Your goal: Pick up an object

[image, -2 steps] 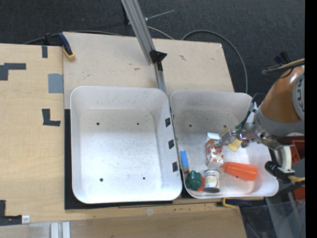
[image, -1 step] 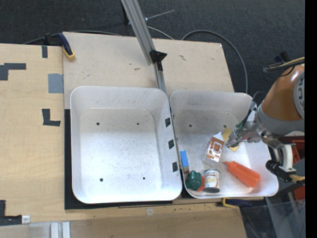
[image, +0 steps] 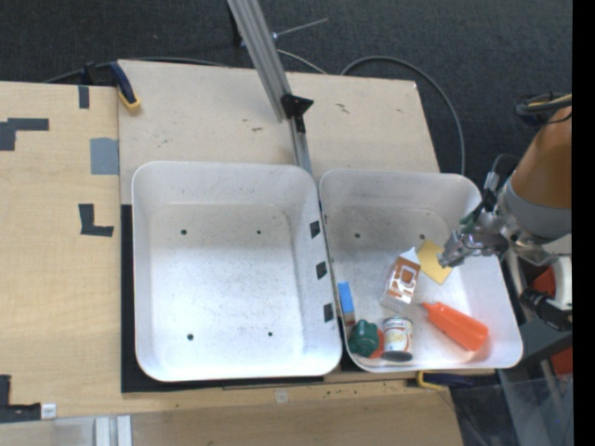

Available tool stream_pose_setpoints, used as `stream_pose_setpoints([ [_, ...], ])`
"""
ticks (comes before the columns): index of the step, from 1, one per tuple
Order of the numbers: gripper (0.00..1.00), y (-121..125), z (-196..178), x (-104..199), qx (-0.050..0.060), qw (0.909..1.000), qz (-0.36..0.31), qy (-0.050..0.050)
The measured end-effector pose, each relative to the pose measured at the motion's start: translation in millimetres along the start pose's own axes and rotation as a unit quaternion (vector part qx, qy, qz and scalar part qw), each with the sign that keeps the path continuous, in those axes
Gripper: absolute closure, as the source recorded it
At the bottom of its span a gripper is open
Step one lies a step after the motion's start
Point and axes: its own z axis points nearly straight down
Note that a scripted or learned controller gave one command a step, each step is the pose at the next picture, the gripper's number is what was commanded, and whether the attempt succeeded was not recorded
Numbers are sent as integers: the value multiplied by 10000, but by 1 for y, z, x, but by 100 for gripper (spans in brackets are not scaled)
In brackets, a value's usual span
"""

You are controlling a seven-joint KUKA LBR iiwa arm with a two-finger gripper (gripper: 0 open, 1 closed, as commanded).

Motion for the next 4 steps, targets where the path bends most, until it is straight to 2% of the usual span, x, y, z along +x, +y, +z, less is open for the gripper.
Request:
stream_pose_setpoints([
  [2,100,4,-93,-4,-4,10000,0,-2],
  [3,100,4,-79,57,29,10000,-22,15],
  [4,100,0,-77,101,26,10000,-18,13],
])
